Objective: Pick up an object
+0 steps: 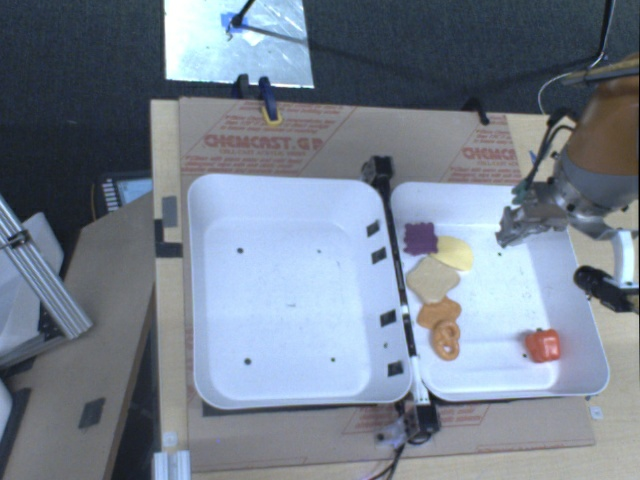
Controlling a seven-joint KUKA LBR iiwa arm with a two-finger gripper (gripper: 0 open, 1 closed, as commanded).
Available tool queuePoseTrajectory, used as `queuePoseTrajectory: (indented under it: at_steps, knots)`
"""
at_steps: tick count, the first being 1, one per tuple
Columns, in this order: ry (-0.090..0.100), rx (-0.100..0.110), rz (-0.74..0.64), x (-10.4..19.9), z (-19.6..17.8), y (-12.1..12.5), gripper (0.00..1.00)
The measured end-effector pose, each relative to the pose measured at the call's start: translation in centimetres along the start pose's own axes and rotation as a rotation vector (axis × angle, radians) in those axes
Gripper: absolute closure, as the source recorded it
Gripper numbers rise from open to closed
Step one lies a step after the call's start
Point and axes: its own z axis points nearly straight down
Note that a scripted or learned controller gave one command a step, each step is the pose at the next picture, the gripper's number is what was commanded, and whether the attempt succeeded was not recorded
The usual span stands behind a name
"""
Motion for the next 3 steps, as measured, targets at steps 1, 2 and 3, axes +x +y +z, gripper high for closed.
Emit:
queuePoseTrajectory:
  at_steps: [1, 2, 3]
  knots:
    - [0.000, -0.010, -0.007, 6.7, -6.5, 7.7, 1.00]
    - [0.002, -0.009, -0.006, 13.6, -16.0, 7.5, 1.00]
    - [0.002, -0.009, -0.001, 14.4, -25.4, 1.9, 1.00]
